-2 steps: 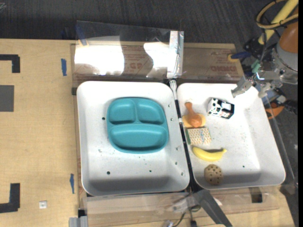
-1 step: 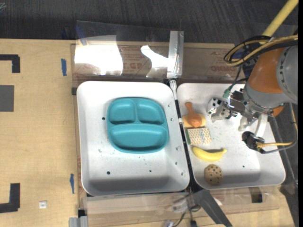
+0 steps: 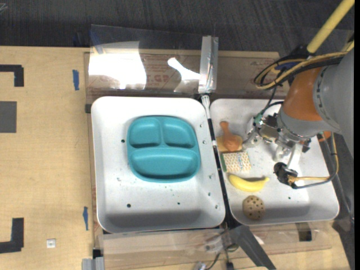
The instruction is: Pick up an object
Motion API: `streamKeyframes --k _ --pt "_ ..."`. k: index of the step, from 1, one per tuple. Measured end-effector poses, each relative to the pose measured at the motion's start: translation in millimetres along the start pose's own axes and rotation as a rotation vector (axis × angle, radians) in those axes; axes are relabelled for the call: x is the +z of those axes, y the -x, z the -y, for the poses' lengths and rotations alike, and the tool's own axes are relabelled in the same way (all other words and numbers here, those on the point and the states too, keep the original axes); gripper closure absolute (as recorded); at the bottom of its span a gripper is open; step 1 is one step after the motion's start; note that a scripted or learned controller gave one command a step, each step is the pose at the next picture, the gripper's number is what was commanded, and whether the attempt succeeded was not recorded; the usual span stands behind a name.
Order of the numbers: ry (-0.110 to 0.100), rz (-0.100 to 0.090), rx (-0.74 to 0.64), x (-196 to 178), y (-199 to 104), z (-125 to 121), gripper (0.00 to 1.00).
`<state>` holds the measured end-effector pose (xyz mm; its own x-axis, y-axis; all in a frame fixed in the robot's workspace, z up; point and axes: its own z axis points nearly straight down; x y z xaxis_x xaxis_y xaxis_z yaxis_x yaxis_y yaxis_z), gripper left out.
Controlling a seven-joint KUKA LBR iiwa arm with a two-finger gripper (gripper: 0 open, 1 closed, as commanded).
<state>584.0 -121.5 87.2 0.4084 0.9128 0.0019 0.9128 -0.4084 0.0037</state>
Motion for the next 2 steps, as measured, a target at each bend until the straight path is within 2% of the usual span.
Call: streamKeyframes --k 1,2 --pt "0.003 0.002 -0.537 0 -26 -9 0.00" --pt "-0.003 0.000 -0.677 -31 0 5 0.00"
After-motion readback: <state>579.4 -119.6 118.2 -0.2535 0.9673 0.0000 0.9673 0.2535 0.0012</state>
